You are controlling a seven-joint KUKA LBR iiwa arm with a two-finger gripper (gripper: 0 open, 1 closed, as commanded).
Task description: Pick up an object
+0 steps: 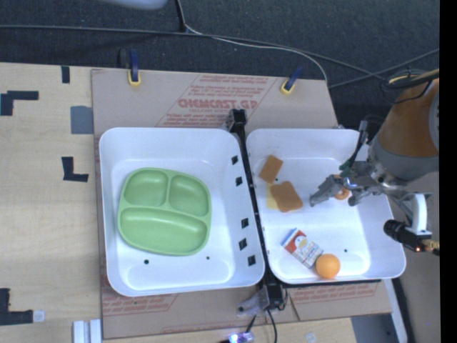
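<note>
Two white bins, left bin point(114, 156) green plate point(164, 211), right bin point(371, 263) orange ball point(328, 266), carton point(303, 247)

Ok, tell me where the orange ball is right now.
In the camera view, the orange ball lies in the right bin, near its front edge, right beside the small red-and-white carton and well below the gripper.

Two bins side by side on worktop point(43, 191). Left bin point(114, 145): divided plate point(164, 211) at its centre. Right bin point(371, 259): two bread pieces, one point(270, 168) upper left, another point(287, 196) just below it; carton point(303, 248) lower centre, ball point(328, 266) just beside it, lower right; pincer point(330, 190) over the bin's right-centre
</note>
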